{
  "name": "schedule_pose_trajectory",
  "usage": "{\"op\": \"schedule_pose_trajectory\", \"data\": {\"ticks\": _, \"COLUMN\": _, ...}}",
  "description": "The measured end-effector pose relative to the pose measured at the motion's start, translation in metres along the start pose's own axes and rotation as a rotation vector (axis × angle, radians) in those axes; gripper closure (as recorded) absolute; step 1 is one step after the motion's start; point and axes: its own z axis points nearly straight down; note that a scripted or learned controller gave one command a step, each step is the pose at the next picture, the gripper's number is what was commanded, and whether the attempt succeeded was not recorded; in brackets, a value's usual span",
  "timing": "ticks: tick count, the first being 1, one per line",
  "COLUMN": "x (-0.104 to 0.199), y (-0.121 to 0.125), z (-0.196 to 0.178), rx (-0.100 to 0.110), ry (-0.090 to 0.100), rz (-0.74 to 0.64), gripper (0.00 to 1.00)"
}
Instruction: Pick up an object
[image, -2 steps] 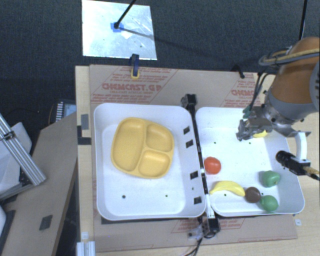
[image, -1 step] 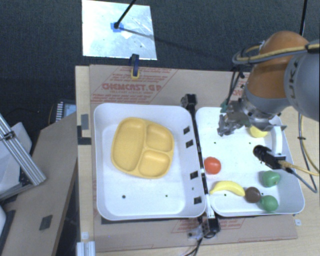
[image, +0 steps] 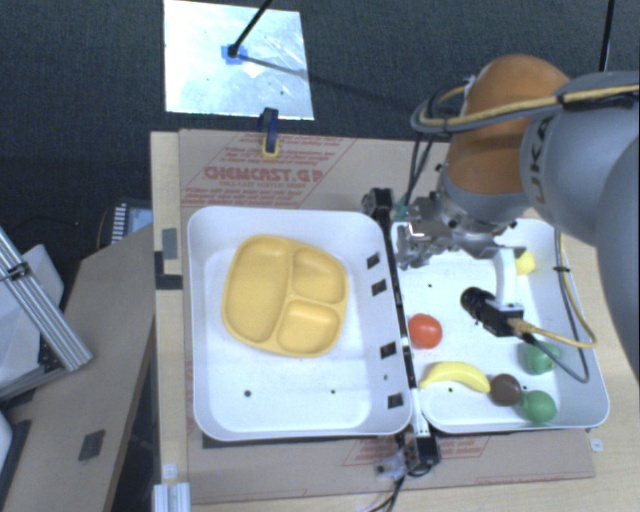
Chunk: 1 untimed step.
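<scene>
The right bin (image: 585, 410) holds a red-orange round fruit (image: 425, 331), a yellow banana (image: 456, 376), a brown round object (image: 505, 389), two green round objects (image: 540, 405) (image: 538, 359) and a small yellow piece (image: 524, 263) near the back. The grey arm with its orange band reaches in from the right over the back of this bin. My gripper (image: 412, 243) hangs at the bin's back left corner, above and behind the red-orange fruit. Nothing shows between its fingers. A black cylindrical part (image: 486, 309) juts out below the wrist.
The left bin (image: 200, 400) carries a yellow divided plate (image: 284, 295). A black-clipped divider (image: 398, 330) separates the bins. Cardboard lies under both bins. A yellow cable (image: 560, 340) loops over the right bin. A metal rail sits at far left.
</scene>
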Motion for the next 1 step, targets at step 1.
{"op": "schedule_pose_trajectory", "data": {"ticks": 1, "x": 0.0517, "y": 0.0104, "z": -0.0052, "rx": -0.001, "ry": 0.000, "rz": 0.001, "gripper": 1.00}}
